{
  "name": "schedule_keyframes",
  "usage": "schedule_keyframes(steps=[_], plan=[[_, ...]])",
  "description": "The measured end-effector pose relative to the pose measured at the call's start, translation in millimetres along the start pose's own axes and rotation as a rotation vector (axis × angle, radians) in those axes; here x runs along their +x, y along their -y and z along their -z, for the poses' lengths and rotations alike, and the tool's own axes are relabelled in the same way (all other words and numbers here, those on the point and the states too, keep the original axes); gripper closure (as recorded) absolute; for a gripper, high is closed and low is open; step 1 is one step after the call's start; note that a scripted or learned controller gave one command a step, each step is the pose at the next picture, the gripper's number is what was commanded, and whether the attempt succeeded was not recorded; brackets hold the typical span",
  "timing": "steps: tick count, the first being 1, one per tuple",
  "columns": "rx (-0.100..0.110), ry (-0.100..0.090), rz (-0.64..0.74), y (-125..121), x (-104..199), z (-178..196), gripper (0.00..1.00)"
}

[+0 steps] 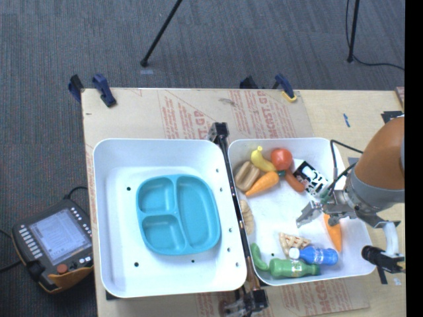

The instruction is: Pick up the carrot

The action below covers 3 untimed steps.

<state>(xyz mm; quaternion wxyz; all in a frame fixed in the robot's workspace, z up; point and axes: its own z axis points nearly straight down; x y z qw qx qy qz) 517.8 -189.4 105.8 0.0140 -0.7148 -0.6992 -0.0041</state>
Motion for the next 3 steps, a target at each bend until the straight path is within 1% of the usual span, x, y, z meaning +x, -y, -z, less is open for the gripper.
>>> schedule_keyframes(steps=[1, 2, 3], plan=[[0.0, 0.002, -0.001, 0.1, -1.0, 9.7, 1.0], [0.0, 0.002, -0.001, 0.1, -1.0, 9.6, 0.0], [0.001, 0.001, -0.001, 0.1, -0.8, 19.2, 1.0]])
